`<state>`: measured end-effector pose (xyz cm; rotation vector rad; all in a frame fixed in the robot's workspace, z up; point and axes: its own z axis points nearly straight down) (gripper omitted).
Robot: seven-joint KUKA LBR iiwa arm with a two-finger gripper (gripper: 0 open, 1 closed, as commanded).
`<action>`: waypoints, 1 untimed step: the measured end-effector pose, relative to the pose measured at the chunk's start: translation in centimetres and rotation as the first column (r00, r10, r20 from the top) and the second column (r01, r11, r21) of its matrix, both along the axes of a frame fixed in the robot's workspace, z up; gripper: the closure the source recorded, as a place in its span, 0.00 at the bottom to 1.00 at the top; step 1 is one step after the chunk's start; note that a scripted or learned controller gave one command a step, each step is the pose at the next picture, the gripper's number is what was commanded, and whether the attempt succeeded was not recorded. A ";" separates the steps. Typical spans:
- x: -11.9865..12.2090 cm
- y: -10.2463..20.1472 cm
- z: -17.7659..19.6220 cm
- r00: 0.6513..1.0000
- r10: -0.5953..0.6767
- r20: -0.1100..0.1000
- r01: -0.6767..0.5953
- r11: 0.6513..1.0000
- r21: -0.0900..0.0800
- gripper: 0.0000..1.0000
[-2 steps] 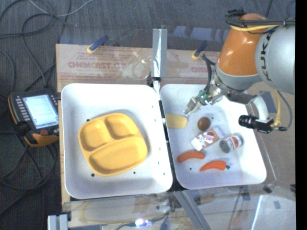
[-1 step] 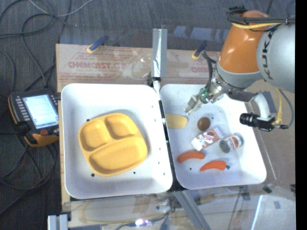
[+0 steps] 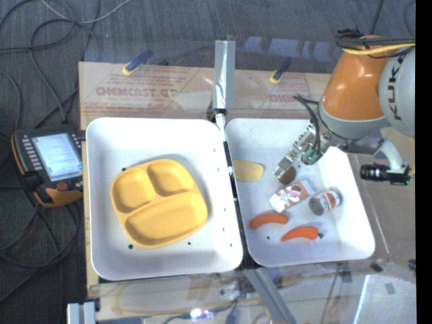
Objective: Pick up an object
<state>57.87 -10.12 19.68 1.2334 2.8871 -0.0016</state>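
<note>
In the right white bin (image 3: 351, 245), a red-and-white packet (image 3: 289, 197), a small capped jar (image 3: 325, 200), two orange carrot-shaped pieces (image 3: 268, 219) and a pale yellow slab (image 3: 247, 171) are seen. The hand (image 3: 287, 173) is poised just above the packet; its state cannot be told. A yellow divided plastic plate (image 3: 158, 202) lies in the left bin (image 3: 101, 133).

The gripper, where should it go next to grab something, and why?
Probably straight down a little. The gripper hangs over the right bin, just above the white packet, with nothing seen between its fingers. The small jar and two orange carrots lie farther off.
</note>
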 end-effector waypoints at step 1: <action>0.1 0.2 0.9 1.000 0.001 0.003 -0.001 1.000 0.002 1.00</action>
